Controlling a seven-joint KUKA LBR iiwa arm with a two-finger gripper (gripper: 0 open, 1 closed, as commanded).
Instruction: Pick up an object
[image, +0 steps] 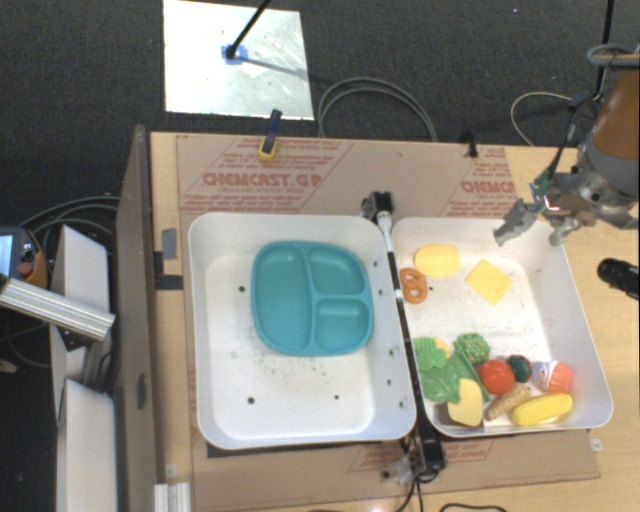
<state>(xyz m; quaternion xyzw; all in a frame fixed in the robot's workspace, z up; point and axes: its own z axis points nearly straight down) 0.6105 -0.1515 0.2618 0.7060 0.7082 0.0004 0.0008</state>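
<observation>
Toy food fills the right bin (585, 330): a yellow slice (489, 281) at its twelve o'clock, a red tomato (496, 376) toward six. Left bin (215, 330) bears a teal divided plate (311, 298) at its centre. Arm (612, 140) hangs at the right bin's one o'clock. Gripper (539, 222) fingers stand apart, clasping nothing, above the rim.

Grey arm with orange band (612, 125) enters at upper right edge, wrist angled down and leftward. Two-finger metal hand (537, 222) at its end, one finger (512, 224) extending left, the other (559, 230) just right of it. Fingers spread apart, nothing between them. Hand poised high, clear of contact.
</observation>
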